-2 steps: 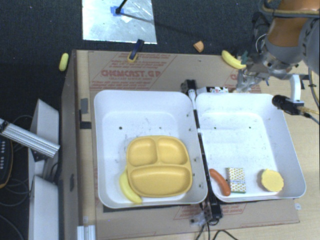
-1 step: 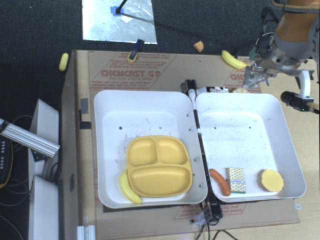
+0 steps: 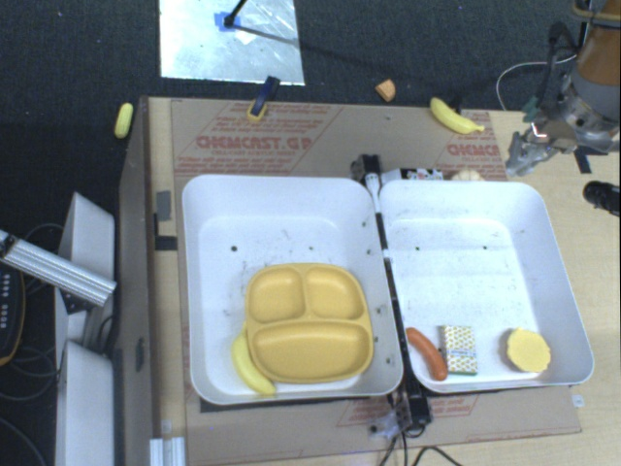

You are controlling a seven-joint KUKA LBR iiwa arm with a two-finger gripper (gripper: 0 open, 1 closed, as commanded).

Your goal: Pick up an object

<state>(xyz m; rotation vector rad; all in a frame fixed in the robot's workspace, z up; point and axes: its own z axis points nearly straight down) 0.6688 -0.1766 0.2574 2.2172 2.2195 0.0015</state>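
In the right bin (image 3: 485,216) lie a red-orange sausage (image 3: 427,352), a small patterned box (image 3: 458,349) and a round yellow piece (image 3: 527,350), all near its front wall. In the left bin (image 3: 281,207) sits a yellow divided tray (image 3: 309,321) with a banana (image 3: 249,366) beside its left front corner. My gripper (image 3: 525,152) hangs at the upper right, above the bench behind the right bin's far right corner, well away from all these things. Nothing shows between its fingers.
Outside the bins lie a banana (image 3: 454,116) and a pale lump (image 3: 468,175) on the cardboard behind the right bin. An orange bit (image 3: 386,90) and a yellow piece (image 3: 123,119) lie on the dark floor. A metal rail (image 3: 58,268) sticks out at the left.
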